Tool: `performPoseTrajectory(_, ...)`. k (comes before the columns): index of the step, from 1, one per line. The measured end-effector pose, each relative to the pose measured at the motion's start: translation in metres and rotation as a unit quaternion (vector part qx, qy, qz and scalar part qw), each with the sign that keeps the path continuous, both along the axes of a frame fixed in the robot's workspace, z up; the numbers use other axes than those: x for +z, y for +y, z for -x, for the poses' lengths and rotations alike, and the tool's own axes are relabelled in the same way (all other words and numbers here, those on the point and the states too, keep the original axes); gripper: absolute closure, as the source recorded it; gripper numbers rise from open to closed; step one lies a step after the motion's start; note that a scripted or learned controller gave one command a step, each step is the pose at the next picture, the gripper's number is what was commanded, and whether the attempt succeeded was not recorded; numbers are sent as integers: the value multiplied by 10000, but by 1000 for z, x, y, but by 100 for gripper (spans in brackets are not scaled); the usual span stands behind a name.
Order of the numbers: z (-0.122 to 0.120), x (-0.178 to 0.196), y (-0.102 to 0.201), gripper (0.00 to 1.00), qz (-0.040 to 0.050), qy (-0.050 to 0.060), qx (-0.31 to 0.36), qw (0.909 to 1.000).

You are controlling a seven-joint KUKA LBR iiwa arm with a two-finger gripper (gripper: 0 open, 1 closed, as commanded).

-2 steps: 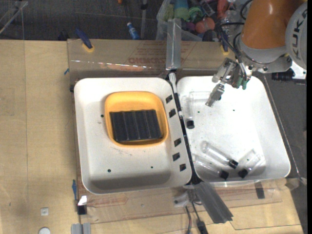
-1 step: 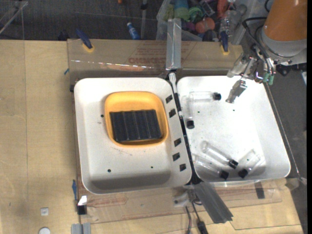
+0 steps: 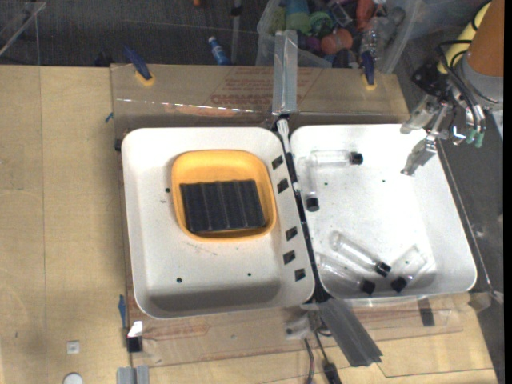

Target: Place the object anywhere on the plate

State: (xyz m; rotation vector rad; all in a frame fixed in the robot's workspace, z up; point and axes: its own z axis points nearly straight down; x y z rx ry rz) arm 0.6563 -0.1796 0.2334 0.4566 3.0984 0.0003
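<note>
Gripper point(image 3: 422, 144) hovering over the upper right corner of the right bin point(image 3: 448, 238), its two thin fingers spread apart with nothing between them.

Looking down at a slant on a wooden bench point(image 3: 56, 214), two shallow white bins sit side by side. In the left bin point(image 3: 148, 238) lies a yellow-orange plate point(image 3: 182, 169) with rounded corners, and a dark ribbed rectangular object point(image 3: 222, 206) rests flat on the plate's middle. Several clear plastic tubes with black caps lie in the right bin: one tube near the top edge point(image 3: 332, 158), and a cluster of tubes along the bottom edge point(image 3: 364, 262). The arm's orange band point(image 3: 490, 50) shows at the upper right, well apart from the plate.
</note>
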Motion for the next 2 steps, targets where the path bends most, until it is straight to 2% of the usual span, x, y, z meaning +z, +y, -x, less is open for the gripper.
performPoseTrajectory(1, -4, -1, -19, 0, 11, -4, 1397, 9902)
performPoseTrajectory(2, -10, 5, -43, 0, 26, -7, 3202, 9474)
